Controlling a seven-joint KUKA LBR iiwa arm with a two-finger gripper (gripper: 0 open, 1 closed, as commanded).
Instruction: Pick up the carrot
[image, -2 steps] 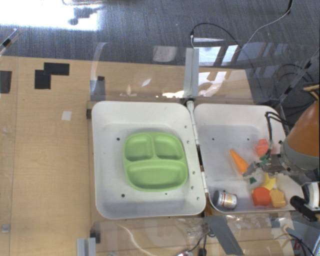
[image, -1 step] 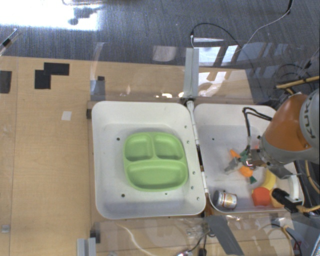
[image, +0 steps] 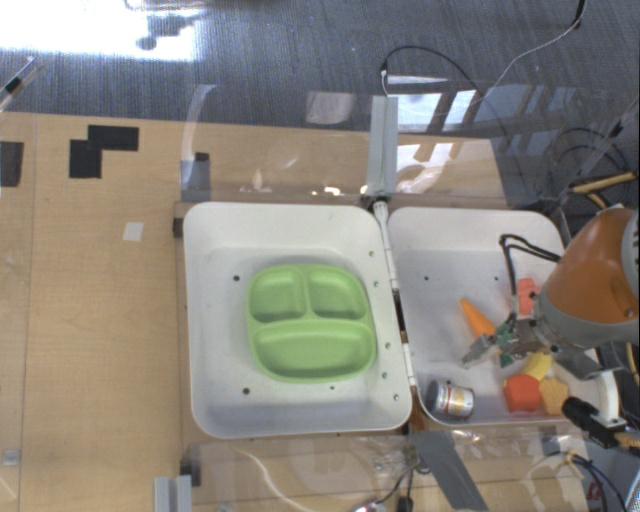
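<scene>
Bright, even overhead light; window glare on the floor at top left; soft shadows; slightly soft focus.

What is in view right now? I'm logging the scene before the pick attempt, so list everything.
left bin: 1, white, left half of bench
right bin: 1, white, beside it
divided plate: 1, green, in left bin
carrot: 1, orange, right bin, centre
can: 1, silver, right bin, near front left corner
red-orange item: 1, right bin, front
yellow item: 1, beside it
gripper: 1, dark, just below the carrot
arm: 1, orange band, from right
</scene>
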